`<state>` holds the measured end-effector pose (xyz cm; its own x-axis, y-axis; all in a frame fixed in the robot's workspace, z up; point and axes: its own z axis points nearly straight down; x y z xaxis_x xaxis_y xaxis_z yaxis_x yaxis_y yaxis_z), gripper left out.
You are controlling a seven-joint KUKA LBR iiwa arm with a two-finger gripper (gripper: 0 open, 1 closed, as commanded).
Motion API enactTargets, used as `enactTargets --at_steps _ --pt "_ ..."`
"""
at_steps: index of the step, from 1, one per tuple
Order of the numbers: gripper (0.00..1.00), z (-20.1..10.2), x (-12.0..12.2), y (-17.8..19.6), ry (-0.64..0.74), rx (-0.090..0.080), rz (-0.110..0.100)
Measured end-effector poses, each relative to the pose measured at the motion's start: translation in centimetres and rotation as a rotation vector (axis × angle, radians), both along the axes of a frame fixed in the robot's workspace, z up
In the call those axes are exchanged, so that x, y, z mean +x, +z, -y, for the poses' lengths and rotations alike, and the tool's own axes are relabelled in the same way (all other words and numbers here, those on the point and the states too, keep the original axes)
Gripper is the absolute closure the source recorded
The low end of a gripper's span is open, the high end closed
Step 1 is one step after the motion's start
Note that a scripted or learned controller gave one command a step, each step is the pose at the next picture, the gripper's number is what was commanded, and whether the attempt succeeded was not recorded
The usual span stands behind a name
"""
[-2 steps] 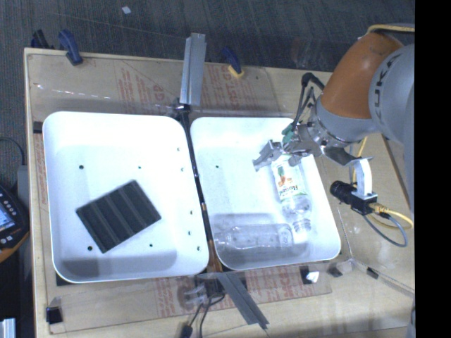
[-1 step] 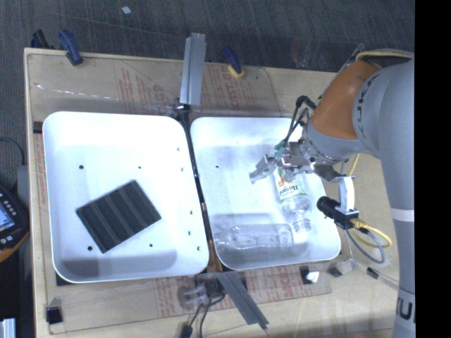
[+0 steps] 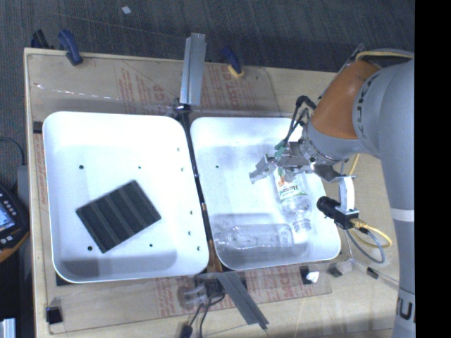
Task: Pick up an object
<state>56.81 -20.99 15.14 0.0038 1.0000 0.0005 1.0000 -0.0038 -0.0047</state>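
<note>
- Clear plastic bottle (image 3: 292,196) lies in the right bin (image 3: 232,136), right of frame centre, directly under the gripper (image 3: 278,164).
- Jaw state cannot be told.
- Second clear bottle (image 3: 254,236) lies along that bin's lower edge.
- Dark ridged slab (image 3: 118,215) sits in the left bin (image 3: 63,139).

The pincer (image 3: 276,166) is too small to read its grip; wrist hides the bottle's (image 3: 292,196) top.
</note>
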Motion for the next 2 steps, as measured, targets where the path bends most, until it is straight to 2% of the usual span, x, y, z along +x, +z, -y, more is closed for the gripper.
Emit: enactTargets --at_steps 1,2 --pt "0.00 -6.4 -1.1 0.2 -0.012 0.000 0.000" --pt "0.00 -1.8 -0.6 1.3 0.066 0.000 0.003"
